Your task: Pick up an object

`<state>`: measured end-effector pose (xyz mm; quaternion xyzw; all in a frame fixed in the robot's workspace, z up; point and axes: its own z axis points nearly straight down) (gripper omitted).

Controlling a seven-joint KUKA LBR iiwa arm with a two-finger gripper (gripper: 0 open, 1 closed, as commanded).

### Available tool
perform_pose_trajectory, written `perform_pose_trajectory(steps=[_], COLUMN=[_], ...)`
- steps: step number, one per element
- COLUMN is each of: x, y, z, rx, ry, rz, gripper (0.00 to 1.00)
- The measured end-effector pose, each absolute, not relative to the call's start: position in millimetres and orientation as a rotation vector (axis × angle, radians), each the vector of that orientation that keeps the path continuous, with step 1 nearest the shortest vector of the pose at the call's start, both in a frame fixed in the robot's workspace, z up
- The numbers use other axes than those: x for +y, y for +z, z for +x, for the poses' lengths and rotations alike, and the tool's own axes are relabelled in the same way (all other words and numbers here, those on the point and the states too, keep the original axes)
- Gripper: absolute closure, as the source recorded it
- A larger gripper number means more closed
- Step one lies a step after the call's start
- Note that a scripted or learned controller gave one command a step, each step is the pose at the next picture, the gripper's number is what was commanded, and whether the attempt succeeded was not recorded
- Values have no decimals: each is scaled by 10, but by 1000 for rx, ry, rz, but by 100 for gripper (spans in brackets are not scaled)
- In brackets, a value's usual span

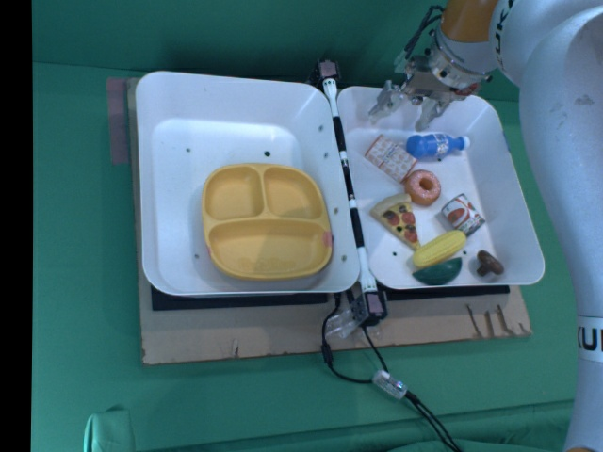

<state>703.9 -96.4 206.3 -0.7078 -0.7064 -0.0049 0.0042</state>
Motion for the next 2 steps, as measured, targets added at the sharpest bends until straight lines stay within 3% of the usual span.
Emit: perform_pose_trajectory(steps=[1, 2], x=[-965, -968], y=[2246, 2246], z=[7067, 7067], rx=[-2216, -2217], ry=[-31, -30], rz=[-2229, -2229], gripper=[100, 0])
